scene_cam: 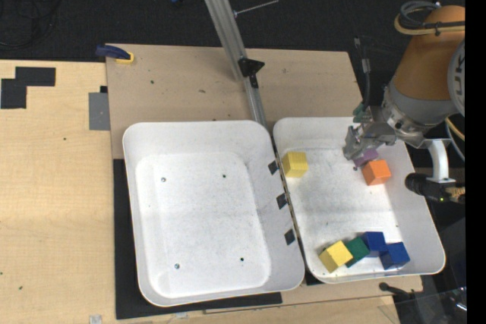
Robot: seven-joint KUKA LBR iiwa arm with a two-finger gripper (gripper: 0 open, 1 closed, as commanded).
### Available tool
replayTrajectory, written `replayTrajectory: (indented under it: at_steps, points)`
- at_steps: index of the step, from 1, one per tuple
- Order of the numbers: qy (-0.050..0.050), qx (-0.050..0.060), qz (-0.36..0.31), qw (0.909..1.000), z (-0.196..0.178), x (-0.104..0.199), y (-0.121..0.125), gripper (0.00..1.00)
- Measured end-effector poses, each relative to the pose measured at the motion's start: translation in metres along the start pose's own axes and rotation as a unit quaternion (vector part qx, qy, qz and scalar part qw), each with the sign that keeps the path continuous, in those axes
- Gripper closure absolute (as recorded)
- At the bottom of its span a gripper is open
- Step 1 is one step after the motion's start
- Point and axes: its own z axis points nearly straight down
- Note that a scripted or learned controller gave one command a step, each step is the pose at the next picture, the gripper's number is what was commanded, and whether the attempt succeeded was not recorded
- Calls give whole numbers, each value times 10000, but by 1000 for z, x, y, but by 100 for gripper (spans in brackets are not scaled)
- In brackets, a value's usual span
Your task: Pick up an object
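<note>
My gripper (360, 150) hangs low over the far right part of the right bin (334, 193). A small purple block (368, 157) shows right at its tip, partly hidden by it; whether it is gripped is unclear. An orange block (377, 172) lies just beside the purple one, toward the front right. A yellow cube (295, 164) sits near the right bin's left wall. In the front of that bin a yellow block (333, 256), a green block (355, 250) and two blue blocks (373, 241) (394, 256) lie bunched together.
The left bin (152, 163) stands beside the right one, with black clips (282, 200) along the shared wall. A metal rail (228, 34) slants up from behind the bins. The arm's orange band (429, 57) rises at the right.
</note>
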Motion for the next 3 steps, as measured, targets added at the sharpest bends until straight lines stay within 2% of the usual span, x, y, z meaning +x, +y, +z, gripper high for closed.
replayTrajectory:
  at_steps: [2,3]
  points:
    - [-4,-7,-4,10000,9,95,20,100]
    - [-2,-15,-6,10000,-7,152,19,100]
